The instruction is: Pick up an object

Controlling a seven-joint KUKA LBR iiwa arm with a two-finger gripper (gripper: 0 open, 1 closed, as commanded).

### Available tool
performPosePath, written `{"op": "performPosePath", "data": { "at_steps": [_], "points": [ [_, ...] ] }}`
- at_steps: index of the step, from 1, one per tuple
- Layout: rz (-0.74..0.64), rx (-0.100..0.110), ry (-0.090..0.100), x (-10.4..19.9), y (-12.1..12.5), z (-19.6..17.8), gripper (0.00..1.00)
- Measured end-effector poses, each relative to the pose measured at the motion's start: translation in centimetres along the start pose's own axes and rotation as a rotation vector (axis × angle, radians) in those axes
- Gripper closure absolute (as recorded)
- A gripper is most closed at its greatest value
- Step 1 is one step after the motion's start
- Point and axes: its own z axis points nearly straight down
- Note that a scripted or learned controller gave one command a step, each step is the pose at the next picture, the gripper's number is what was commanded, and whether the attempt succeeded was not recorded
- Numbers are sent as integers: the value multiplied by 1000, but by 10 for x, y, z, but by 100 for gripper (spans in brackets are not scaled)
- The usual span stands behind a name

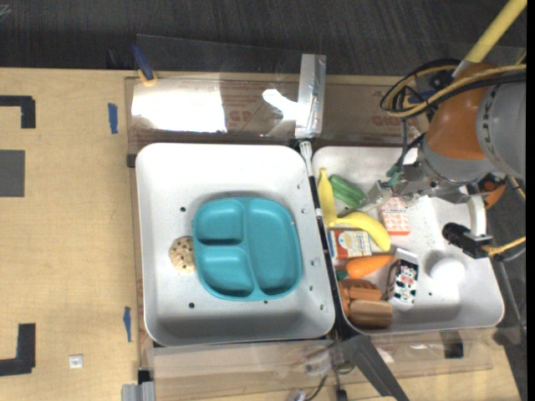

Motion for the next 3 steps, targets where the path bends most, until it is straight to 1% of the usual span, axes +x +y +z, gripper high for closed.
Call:
{"op": "performPosePath", "data": {
  "at_steps": [1, 2, 3],
  "points": [
    [24, 0, 6, 2, -49, 10, 0],
    [25, -5, 2, 0, -47, -1, 100],
    [26, -4, 2, 0, -48, -1, 0]
  ]
}}
